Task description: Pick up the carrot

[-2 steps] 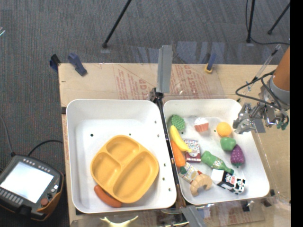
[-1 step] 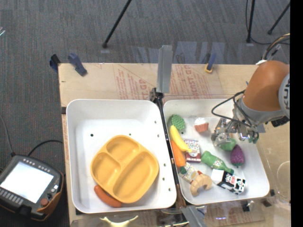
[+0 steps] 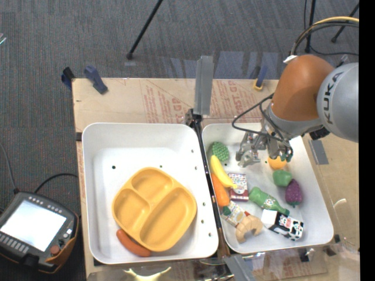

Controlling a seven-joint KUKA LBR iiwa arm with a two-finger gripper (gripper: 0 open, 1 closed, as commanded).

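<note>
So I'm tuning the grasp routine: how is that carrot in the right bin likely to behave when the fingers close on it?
The carrot looks like smooth moulded plastic, so probably stiff, light, perhaps slippery. Its long, rounded, tapering shape suggests it may roll or pivot if gripped off-centre. It lies against the bin wall beside the banana, so a finger could nudge the banana. The gripper hovers off to the carrot's right.

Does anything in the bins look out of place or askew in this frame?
One thing: a hot dog lies partly tucked under the edge of the yellow divided plate in the left bin, not on it. The carrot lies against the right bin's left wall, beside the banana.
</note>
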